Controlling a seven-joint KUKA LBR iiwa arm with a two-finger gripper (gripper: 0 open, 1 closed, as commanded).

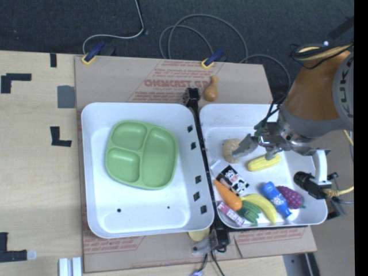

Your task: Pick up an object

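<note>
two bins [92,119], one plate [141,154], one carrot [228,195]

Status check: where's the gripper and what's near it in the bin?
Gripper low over right bin, nothing seen held. Corn cob just below it, beige potato-like piece to its left. Carrot, banana, grapes crowd the near edge.

- A yellow corn cob [263,163] lies flat in the right bin [241,115].
- A beige round object [231,148] lies just left of it.
- A carrot [228,195], banana [260,205], blue bottle [275,198] and purple grapes [291,196] lie near the front wall.
</note>
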